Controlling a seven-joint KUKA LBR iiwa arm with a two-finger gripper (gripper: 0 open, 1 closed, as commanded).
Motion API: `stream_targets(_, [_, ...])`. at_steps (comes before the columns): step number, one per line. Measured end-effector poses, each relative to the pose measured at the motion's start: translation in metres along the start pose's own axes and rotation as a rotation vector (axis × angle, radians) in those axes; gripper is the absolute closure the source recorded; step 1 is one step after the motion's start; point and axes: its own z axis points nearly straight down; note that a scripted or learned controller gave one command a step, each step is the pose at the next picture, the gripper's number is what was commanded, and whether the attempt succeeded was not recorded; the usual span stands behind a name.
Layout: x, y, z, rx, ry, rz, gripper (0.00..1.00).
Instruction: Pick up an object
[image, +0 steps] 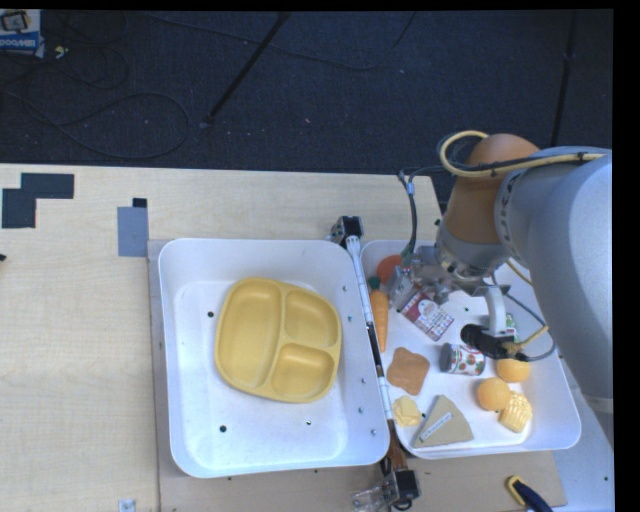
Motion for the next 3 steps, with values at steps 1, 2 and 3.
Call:
stream_targets(1, [0.015,0.001,-0.151,0.004,0.018,-0.008,0.00])
stream_targets(2, [0.004,-0.012,-0.009,0.003,0.017,-0.007,0.00])
stream_targets(3, [0.012,0.003,-0.002,-0.005,0.013,-0.007,0.00])
